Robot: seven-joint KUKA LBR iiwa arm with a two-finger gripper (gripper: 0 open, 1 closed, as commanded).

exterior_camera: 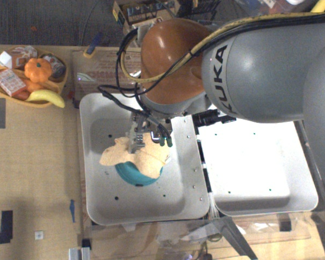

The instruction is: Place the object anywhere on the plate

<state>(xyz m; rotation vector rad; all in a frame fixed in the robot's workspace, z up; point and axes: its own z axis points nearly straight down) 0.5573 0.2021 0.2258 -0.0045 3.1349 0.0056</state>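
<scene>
Arm: the big grey KUKA arm [260, 64] sweeps in from the right, its orange band [170, 58] hanging over the top edge of the left bin.
Worktop: pale wood [32, 172] stretching wide open to the left of the bins, with dark marks near its left edge.
Right bin: bright white floor [249, 167], its upper part shadowed under the arm.
Left bin: white floor [146, 199] with open room along the near rim and down the left wall; the action sits in the middle.
Cloth: a crumpled tan cloth [135, 157] lies mid-bin, draped across the plate.
Plate: a teal plate [134, 175] peeks out under the cloth's lower edge, well apart from every bin wall.
Tool: the tool [138, 140] is down at the cloth's upper edge, touching it; whether its jaws are apart or together, I cannot tell.
Fruit bowl: a yellow bowl [5, 91] at the worktop's far left corner holds an orange pumpkin [38, 70], a banana [46, 96] and small cartons.
Room: dark floor and cluttered boxes beyond the far edge.
</scene>
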